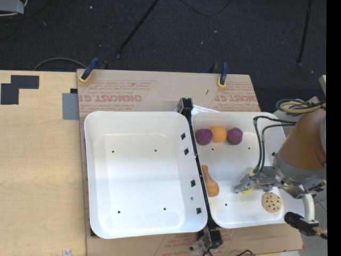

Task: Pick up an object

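The right bin (230,222) holds two purple balls (204,136) (234,136) with an orange ball (218,134) between them, lined up along its far wall. An orange carrot-shaped piece (209,183) lies against the bin's left wall. A round cookie with dark chips (271,202) rests near the front right. My gripper (244,185) hangs low over the right bin's floor, just left of and above the cookie, pointing left. Nothing shows between its fingers.
The left bin (139,227) stands beside the right one, parted from it by a black divider rail (193,163). Both rest on cardboard (154,92) held by two clamps at the back. Cables (260,137) loop over the right bin's far right corner.
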### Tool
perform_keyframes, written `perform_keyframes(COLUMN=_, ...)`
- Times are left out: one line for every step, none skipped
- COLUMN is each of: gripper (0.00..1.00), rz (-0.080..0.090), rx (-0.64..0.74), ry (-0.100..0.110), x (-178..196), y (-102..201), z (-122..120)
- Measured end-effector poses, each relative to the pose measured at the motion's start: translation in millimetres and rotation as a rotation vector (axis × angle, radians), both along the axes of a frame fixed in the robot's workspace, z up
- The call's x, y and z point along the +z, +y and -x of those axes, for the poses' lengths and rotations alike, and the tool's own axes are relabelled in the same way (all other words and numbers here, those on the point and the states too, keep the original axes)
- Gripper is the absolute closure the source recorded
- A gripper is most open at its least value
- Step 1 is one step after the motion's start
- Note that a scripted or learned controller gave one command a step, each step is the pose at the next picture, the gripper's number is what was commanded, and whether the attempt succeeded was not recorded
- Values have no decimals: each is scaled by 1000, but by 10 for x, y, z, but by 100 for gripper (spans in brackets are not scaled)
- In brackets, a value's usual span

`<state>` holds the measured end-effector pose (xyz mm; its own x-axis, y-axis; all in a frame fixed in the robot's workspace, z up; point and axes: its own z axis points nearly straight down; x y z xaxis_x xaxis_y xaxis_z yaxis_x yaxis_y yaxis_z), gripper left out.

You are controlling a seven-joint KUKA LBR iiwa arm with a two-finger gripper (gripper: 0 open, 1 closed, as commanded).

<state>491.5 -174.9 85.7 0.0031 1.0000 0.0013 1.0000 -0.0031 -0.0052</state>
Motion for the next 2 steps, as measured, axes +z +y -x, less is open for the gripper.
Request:
perform_keyframes(gripper=0, rz=2, rx=2, ry=-6, x=26, y=102, z=159)
perform_keyframes(gripper=0, rz=2, rx=4, ry=-7, x=20, y=-97, z=-482)
